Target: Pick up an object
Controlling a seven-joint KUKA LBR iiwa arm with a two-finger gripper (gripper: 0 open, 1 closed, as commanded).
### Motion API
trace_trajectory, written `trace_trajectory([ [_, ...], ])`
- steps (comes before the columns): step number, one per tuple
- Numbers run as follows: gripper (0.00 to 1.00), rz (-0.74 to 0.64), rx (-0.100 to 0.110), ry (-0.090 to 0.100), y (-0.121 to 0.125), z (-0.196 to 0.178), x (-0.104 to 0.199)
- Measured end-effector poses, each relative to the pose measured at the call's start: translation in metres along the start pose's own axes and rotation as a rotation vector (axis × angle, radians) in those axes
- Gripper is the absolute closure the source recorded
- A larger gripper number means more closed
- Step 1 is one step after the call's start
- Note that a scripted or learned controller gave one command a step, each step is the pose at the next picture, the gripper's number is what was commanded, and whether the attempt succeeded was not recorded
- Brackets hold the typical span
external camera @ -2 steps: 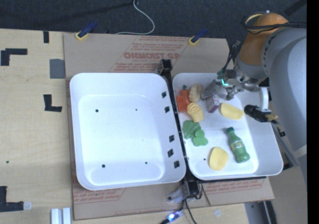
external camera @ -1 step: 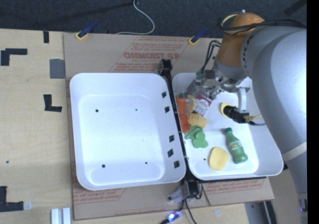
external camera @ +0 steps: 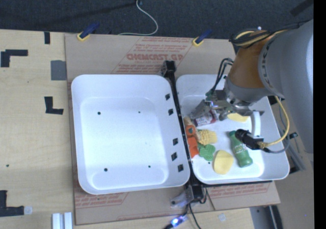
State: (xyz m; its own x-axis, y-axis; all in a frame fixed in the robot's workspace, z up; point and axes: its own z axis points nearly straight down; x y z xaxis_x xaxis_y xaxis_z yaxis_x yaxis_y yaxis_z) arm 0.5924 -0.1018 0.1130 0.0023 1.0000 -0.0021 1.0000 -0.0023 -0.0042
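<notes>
Although whether the end effector [external camera: 206, 112] is apart or together cannot be told, the small toy corn cob [external camera: 206, 136] is judged light, rigid, best gripped across its middle.

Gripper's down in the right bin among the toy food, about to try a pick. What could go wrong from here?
1. The toys are crowded: the corn, carrot and green piece touch, so the gripper may nudge neighbours or catch two.
2. It sits near the divider between bins, so a finger could strike that wall.
3. The wrist cable loops over the green bottle and might snag or drag it.
</notes>
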Motion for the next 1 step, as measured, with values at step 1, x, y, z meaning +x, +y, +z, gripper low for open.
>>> trace_trajectory([
  [1, 0.00, -0.006, -0.010, 0.000, 0.0792, 0.0290, -0.0243],
])
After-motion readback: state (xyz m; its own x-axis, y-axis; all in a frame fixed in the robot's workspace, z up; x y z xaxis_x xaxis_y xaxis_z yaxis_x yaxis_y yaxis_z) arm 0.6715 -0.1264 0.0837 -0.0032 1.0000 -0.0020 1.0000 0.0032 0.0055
